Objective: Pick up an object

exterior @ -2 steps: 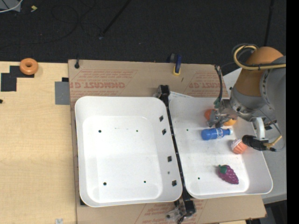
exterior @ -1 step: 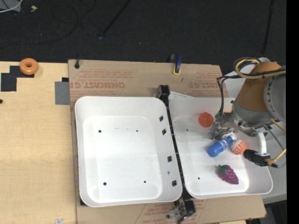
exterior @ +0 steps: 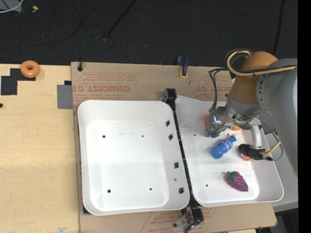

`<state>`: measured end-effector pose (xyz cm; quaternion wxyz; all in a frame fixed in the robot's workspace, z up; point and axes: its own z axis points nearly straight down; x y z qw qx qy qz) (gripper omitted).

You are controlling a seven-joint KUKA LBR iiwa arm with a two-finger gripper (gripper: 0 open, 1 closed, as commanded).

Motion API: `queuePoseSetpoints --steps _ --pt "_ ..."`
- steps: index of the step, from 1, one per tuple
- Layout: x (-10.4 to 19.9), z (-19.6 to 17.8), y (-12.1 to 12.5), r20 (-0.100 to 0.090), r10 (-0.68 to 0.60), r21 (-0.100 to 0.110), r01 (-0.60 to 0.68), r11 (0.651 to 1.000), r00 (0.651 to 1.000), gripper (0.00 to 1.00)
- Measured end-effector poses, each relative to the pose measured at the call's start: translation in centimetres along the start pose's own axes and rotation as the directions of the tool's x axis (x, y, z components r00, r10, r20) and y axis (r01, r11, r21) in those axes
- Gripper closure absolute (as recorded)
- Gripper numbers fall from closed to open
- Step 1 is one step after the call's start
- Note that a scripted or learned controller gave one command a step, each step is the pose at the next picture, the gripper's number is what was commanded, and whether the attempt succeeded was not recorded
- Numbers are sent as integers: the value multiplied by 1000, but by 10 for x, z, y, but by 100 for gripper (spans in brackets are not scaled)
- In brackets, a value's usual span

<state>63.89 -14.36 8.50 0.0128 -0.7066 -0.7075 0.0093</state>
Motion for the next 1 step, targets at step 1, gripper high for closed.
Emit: queuePoseSetpoints --steps 1 --pt "-34 0 -80 4 6 -25 -6 1000 1000 100"
